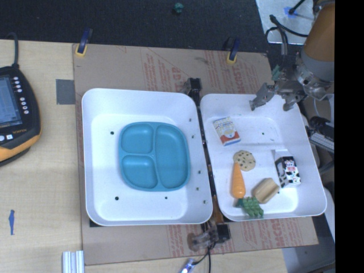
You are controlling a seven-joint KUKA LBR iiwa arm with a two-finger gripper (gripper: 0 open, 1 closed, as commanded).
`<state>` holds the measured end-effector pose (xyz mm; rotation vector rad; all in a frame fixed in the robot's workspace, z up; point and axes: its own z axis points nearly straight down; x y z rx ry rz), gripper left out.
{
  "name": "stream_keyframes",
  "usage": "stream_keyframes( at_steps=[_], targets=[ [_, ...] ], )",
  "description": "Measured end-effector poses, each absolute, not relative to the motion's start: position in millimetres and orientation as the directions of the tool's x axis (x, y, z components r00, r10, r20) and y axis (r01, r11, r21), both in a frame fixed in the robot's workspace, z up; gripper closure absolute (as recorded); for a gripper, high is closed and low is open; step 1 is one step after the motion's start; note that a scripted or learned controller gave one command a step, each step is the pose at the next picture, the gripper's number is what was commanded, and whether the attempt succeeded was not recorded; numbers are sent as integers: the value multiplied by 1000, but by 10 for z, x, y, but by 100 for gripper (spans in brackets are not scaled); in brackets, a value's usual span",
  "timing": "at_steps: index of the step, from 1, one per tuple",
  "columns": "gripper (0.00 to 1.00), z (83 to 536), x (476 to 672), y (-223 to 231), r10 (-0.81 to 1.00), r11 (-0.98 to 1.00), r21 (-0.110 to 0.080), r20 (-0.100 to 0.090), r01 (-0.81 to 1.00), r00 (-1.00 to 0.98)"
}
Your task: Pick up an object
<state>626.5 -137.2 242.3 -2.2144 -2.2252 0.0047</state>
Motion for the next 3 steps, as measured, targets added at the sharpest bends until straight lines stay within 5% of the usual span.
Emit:
stream_keyframes(
  at_steps=[1, 2, 3],
  targets=[
    [0, 1574, 5590, -1021, 1000, 5, -5, -1, 1000, -5],
    [0, 908, 5222, -954, 1000, 6, -6, 0, 1000, -6],
    [0, 914, 4895, -965, 1000, 6, -4, 0, 1000, -6]
  ],
)
